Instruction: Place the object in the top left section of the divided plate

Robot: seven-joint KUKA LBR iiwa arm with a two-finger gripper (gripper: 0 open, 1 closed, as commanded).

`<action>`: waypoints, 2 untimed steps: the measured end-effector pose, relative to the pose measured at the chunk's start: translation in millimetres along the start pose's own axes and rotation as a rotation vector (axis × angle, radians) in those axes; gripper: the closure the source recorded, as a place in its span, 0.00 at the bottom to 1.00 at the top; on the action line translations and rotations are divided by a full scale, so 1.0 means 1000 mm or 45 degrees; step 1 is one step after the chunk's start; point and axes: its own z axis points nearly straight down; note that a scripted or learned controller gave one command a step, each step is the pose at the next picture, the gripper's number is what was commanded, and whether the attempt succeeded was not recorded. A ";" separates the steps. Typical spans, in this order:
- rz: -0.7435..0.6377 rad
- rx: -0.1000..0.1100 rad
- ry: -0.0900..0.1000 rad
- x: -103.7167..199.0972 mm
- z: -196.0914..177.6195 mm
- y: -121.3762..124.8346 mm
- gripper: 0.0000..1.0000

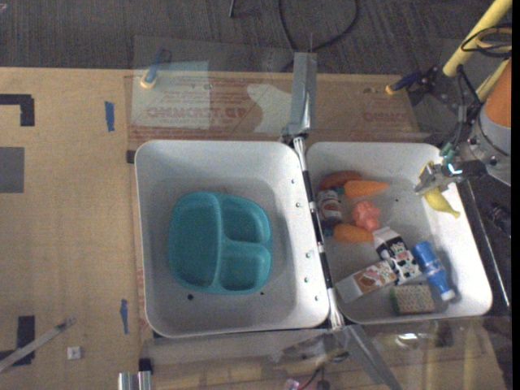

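The arm reached in over the right bin point(479, 295); its pincer point(439, 179) pinched a yellow banana point(443, 199), the teal divided plate point(219, 240) lying far to its left.

We find two bins side by side on the bench point(65, 218). The left bin point(154, 169) holds a divided plate point(219, 240) near its centre. In the right bin point(471, 299), a carrot point(366, 188) lies near the far left corner, with a can point(329, 205) just beside the left wall in front of it. A lumpy item point(366, 214) sits right of the can. Two cartons point(382, 268) lie toward the near edge, a bottle point(431, 270) just to their right, a sponge point(413, 299) in front near the near wall. A banana point(443, 201) rests by the right wall, the gripper point(439, 177) over it.
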 end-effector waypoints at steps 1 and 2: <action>0.083 -0.004 -0.002 -0.004 0.131 0.047 1.00; 0.141 0.000 0.000 0.046 0.071 0.093 1.00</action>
